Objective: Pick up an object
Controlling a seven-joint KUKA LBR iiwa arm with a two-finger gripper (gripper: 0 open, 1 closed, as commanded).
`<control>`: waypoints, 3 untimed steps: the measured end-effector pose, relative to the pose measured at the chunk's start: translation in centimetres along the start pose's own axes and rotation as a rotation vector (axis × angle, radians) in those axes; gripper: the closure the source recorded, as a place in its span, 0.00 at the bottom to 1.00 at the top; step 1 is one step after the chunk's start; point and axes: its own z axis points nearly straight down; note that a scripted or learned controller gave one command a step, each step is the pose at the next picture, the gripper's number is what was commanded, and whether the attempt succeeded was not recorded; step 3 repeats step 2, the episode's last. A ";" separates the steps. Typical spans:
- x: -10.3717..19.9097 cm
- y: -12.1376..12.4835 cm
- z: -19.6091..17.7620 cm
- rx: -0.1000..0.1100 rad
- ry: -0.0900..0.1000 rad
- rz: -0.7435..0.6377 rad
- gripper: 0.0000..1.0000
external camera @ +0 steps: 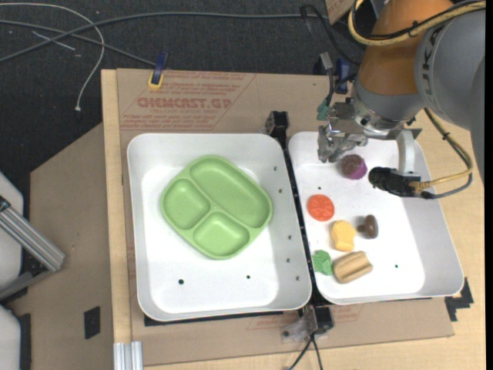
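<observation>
Purple fruit (353,166) lies unlifted in the right bin (416,276), just beside the hand (331,149); its grip I cannot tell.

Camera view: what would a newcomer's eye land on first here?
Probably the big grey arm with its orange band reaching in from the right, its claw poised over the far end of the right bin, beside a purple object. Next, the green divided plate in the middle of the left bin. Then the cluster of small food-like items in the right bin, the orange-red disc brightest.
</observation>
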 end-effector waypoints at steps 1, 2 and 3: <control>5.0 -1.0 -0.3 0.004 0.001 0.000 1.00; 10.1 -0.9 0.9 0.005 0.000 0.001 1.00; 10.1 -0.9 0.9 0.005 0.000 0.001 1.00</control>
